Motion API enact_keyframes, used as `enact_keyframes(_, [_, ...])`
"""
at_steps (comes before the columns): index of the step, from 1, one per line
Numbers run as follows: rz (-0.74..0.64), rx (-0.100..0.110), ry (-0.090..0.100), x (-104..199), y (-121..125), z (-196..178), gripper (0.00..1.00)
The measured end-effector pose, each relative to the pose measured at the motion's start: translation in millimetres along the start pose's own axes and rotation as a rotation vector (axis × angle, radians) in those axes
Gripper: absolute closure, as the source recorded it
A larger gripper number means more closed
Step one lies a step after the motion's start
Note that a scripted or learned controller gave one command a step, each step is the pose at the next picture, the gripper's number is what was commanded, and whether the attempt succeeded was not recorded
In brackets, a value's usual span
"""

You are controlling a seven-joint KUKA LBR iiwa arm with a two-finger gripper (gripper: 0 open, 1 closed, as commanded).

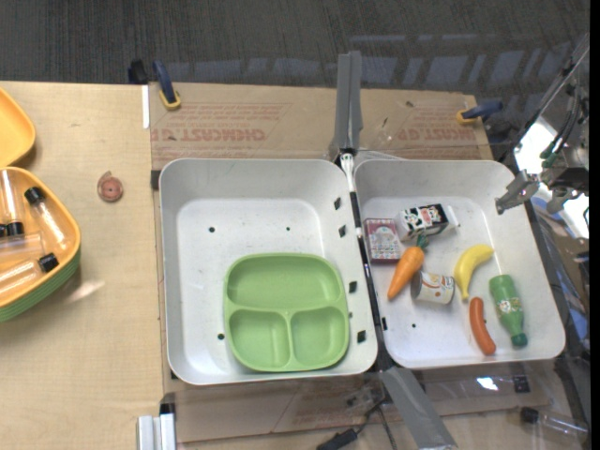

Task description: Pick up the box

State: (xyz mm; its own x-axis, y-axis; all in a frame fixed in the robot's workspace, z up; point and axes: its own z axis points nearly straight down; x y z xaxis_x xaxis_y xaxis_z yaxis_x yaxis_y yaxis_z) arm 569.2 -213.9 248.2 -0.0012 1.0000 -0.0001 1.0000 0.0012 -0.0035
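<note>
Worktop w/ two white bins; right bin (539, 251) holds the box (381, 240) flat at its left wall, beside the carrot (406, 270). Pincer (521, 193) is seen at right rim, well apart from box; open/closed state can't be told. Nothing grasped yet; approach, grasp, lift left.

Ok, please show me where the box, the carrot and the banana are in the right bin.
box (382, 240): camera view, middle of its top face.
carrot (406, 270): camera view, middle of the orange body.
banana (471, 268): camera view, middle of the yellow curve.
</note>
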Motion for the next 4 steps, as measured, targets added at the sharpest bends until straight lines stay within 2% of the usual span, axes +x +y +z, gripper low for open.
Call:
enact_keyframes(1, [-0.036, -0.002, -0.001, 51.8, 15.5, -71.2, 0.00])
enact_keyframes(2, [-0.076, -0.001, -0.001, 121.5, 50.2, -116.2, 0.00])
enact_keyframes(3, [-0.114, 0.000, -0.001, 160.6, 33.8, -16.0, 0.00])
enact_keyframes(4, [-0.321, 0.000, -0.001, 220.1, 4.5, 57.8, 0.00])
